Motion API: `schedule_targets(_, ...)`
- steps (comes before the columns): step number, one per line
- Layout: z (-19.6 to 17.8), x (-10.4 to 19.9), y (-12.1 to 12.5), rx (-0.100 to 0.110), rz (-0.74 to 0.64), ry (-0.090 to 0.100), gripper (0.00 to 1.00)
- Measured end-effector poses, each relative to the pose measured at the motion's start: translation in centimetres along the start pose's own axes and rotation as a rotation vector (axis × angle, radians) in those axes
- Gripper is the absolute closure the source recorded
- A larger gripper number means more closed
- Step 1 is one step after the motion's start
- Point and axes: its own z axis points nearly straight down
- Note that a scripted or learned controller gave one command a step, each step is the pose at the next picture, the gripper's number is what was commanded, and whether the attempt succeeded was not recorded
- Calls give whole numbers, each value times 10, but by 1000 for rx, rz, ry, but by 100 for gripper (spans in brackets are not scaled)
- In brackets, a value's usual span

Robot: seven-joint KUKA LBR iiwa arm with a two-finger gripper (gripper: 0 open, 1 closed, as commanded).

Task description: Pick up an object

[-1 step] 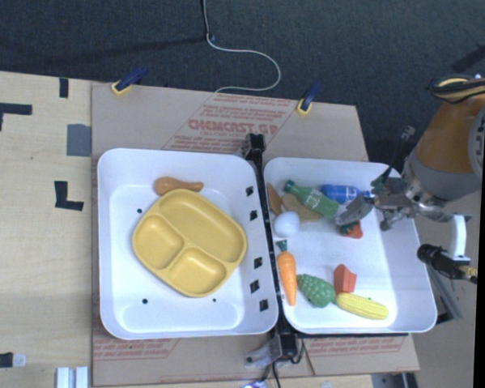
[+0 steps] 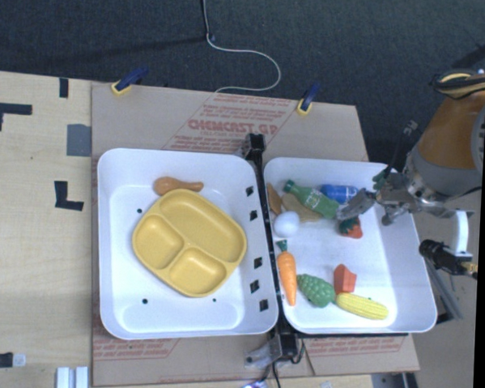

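The small red and green toy vegetable (image 2: 352,229) under the fingers (image 2: 358,205) looks the likeliest target; I judge it a light, hard plastic piece, smooth and a little slippery, stiff enough to take a firm pinch without harm; being small and rounded, it would best be taken across its middle, since a hold near an end could squirt it out. It lies in the right bin (image 2: 421,275), just below the fingertips and seemingly touching or nearly touching them; whether anything is pinched I cannot tell, nor how far the fingers stand apart, since they show as a dark blur at a slant.

Just beside the fingers, on the side away from the arm, lie a blue bottle (image 2: 337,192) and a green bottle (image 2: 311,199), both on their sides, long smooth cylinders that would roll; beyond them a white ball (image 2: 287,224) rests near the bin's inner wall. Farther off, towards the near rim, sit a red block (image 2: 344,278), a corn cob (image 2: 361,306), a green knobbly piece (image 2: 316,289) and a carrot (image 2: 287,277). Well apart, the left bin (image 2: 115,223) holds a yellow divided plate (image 2: 189,241) and a toy drumstick (image 2: 176,185); both bins rest on the counter (image 2: 29,243).
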Motion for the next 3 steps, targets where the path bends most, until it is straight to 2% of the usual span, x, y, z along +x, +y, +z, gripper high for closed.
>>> schedule_targets(1,44,5,-1,2,-1,0,0)
schedule_targets(2,104,4,5,4,-1,0,0)
schedule_targets(3,109,4,5,-1,0,-2,0)
